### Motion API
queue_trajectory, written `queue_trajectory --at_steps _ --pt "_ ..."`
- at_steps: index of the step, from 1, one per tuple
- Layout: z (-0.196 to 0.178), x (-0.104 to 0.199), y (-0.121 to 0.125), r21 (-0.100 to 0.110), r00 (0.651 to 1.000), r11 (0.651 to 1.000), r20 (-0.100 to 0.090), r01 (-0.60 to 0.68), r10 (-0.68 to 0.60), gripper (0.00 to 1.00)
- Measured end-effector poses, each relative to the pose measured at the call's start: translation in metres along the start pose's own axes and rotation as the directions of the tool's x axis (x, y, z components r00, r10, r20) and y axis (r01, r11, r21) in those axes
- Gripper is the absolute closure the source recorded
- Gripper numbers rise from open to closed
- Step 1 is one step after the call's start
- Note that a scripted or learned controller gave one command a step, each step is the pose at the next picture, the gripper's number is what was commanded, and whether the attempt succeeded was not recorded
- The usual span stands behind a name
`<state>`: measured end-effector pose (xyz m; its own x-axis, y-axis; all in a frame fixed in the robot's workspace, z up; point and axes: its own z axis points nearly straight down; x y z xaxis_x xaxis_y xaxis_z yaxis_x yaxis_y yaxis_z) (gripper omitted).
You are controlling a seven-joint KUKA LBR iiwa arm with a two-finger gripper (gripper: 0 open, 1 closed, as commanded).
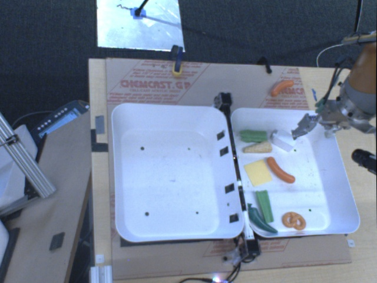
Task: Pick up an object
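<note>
Take the right bin [344,181] as your reference: the gripper [305,126] hangs over its upper middle, reached in from the right, with the grey arm [360,96] and its orange band above the bin's upper right corner. You cannot tell from this view how far the claw stands open, nor whether it has hold of anything. A small white block [281,140] lies in the bin just below and left of the gripper; whether they touch cannot be determined. Along the bin's left side you find a green pod [253,135], a pale corn cob [258,148], a yellow square slice [258,173], a green strip [264,205] and a dark green pepper [260,221]. An orange sausage [281,170] lies at the bin's middle, a pretzel [293,220] near its lower edge. A second orange sausage [283,88] lies outside the bin, on the board above it.
</note>
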<state>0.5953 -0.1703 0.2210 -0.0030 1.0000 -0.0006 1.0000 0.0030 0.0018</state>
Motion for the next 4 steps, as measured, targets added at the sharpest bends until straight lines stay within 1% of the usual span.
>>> queue_trajectory --at_steps 1,2,3,4 --pt "0.144 0.044 0.011 0.008 1.0 1.0 -0.004 0.004 -0.004 0.0" --pt "0.126 0.04 0.014 -0.002 1.0 1.0 0.0 0.002 -0.002 1.0" --pt "0.115 0.04 0.015 -0.004 1.0 1.0 0.0 0.003 -0.003 1.0" --pt "0.138 0.053 -0.059 0.006 1.0 1.0 -0.002 -0.003 0.003 1.0"
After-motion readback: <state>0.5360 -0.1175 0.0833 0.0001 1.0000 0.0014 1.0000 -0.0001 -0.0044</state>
